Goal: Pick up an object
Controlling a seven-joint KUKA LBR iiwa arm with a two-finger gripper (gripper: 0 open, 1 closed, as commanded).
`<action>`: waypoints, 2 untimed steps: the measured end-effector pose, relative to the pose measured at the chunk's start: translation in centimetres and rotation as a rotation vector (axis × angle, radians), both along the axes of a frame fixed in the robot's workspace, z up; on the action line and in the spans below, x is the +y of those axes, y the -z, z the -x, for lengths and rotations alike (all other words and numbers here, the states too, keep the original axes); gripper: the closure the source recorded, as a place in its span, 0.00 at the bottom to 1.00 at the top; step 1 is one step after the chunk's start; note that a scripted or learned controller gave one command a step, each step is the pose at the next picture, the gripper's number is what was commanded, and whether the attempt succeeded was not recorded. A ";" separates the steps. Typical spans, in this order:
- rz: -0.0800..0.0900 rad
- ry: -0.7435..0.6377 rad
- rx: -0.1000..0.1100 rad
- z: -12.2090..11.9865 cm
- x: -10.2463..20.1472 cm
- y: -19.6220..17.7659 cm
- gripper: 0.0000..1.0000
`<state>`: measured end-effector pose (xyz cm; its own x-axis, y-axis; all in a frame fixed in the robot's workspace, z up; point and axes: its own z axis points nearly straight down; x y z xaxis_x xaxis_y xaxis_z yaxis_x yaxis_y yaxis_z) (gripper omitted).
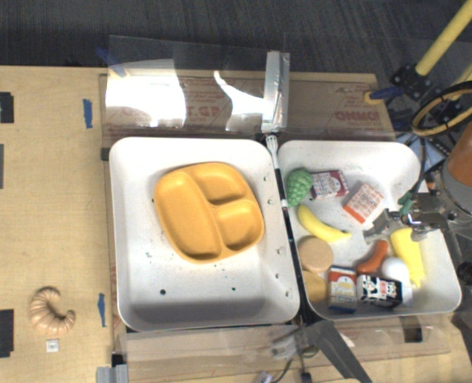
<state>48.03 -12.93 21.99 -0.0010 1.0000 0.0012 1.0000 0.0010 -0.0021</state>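
camera view from above has your two white bins side by side on the bench. left bin (132, 238) has just the yellow divided plate (209, 211) sitting in it, three compartments, a bit tilted relative to the bin walls.

right bin (403, 156) is where all the clutter is. you've got a green bumpy thing (300, 185) up near the divider, a small red and white packet (329, 184) just beside it, and another reddish packet (363, 202) a little further right. a banana (321, 223) lies diagonally below those. under the banana there's a round tan piece (316, 254), then a small carton with an orange top (342, 286) touching a dark carton with white marks (378, 290) along the near wall. an orange-red sausage-looking piece (373, 257) sits just above the cartons, a white round thing (396, 270) next to it, and a yellow piece (409, 251) stands along the right side.

your gripper (386, 223) comes in from the right edge, low over the right bin, between the reddish packet and the sausage piece, right next to the yellow piece. the fingers look spread apart with nothing between them, so it's not carrying anything.

outside the bins, a tan curled croissant-shaped toy (53, 309) sits on the bench at lower left, well apart from everything.
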 end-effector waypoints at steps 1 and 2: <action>0.000 0.371 -0.007 -0.1 1.9 13.2 0.00; 0.001 0.373 -0.011 -0.2 1.9 12.2 1.00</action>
